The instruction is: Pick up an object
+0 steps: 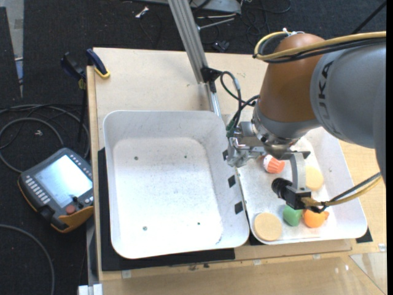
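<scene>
The right bin (344, 165) holds several small things. A tan round disc (268, 225) lies near its front left corner. Beside it to the right sit a green piece (291, 216) and an orange piece (315, 219). A pale yellow piece (314, 178) lies further back, and an orange-and-white piece (274, 164) shows just under the wrist. My gripper (238, 154) hangs low over the right bin's left wall, left of the orange-and-white piece. The arm's bulk hides what lies beneath it.
The left bin (116, 165) stands beside the right one, their walls touching at the middle. A slanted metal post (190, 35) rises behind the bins. A teach pendant (58, 189) lies off the bench to the left.
</scene>
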